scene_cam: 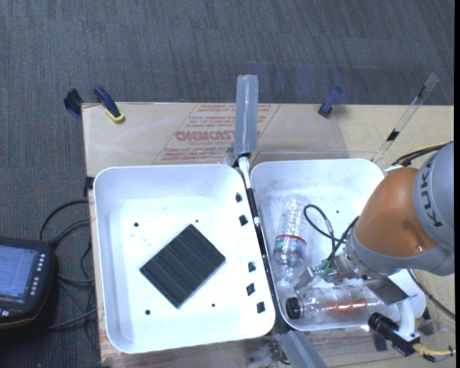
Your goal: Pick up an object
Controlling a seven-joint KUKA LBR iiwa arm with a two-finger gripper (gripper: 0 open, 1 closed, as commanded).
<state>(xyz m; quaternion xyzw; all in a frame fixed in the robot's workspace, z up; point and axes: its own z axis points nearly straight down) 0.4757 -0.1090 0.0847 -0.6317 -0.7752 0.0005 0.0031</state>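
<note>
Robotics lab, clamped bench (138, 129), teach pendant (11, 278)

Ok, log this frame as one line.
arm over right bin | two clear bottles inside | dark ridged panel in left bin

1. My wrist band (391, 221) looks like glossy orange plastic, the casing above it matt grey.
2. Left of my end effector (326, 271), the upright-lying bottle (290, 240) is clear, shiny plastic with a paper-like label.
3. Farther left, the black slab (183, 264) is matt and ribbed.
4. Both bins (107, 205) are smooth white plastic.
5. The surface (161, 133) looks like pale bare wood.
</note>
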